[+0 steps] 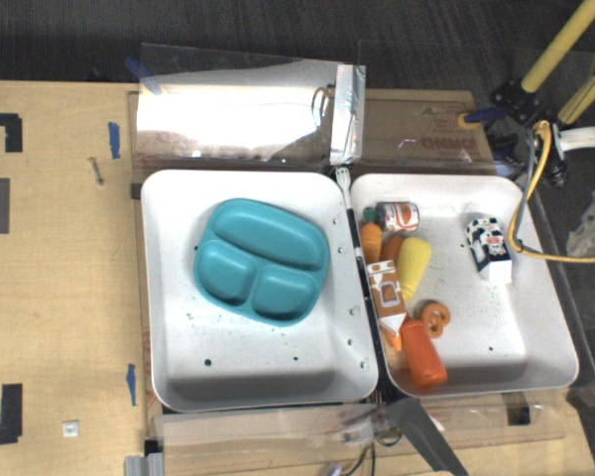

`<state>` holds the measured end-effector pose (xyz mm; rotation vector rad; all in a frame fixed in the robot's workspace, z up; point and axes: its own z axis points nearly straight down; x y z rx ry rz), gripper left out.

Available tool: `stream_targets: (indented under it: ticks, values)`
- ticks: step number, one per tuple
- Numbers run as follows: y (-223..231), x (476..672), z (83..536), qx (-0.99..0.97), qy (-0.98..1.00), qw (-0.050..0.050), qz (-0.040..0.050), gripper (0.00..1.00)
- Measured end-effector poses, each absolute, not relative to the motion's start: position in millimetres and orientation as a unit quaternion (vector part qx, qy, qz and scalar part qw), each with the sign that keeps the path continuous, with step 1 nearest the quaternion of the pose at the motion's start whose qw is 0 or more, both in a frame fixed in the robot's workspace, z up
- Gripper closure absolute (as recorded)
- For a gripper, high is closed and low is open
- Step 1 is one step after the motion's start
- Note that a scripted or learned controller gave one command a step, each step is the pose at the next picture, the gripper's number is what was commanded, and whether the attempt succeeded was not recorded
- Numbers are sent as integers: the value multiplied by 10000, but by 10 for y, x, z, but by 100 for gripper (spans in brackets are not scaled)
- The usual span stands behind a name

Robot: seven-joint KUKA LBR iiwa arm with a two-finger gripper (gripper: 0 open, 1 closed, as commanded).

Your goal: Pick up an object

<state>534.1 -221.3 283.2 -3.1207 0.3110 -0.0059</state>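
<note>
Nearest, right bin [535, 355]: orange-red cylinder [422, 353] by the front wall, a small orange round piece [434, 315] just above it. Further back along the divider: brown-white carton [385, 288], yellow corn-like piece [414, 266], an orange item [372, 239], a red-white can [397, 215]. Black-white toy [486, 238] sits apart, toward the far right wall. Left bin [169, 365] holds a teal divided plate [262, 259]. Arm and gripper absent from frame, so jaw state cannot be told. Step: pre-approach, nothing picked. Next move probably calls for a descent on an isolated item; the toy looks easiest, though it's blurry.
</note>
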Motion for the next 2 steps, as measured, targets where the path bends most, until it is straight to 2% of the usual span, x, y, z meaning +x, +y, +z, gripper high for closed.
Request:
stream_targets:
  ticks: [1,2]
  values:
    - [-2213,5623,3140,-9951,992,25,-27,100]
    - [-2167,6587,3103,-9951,986,40,-5,100]
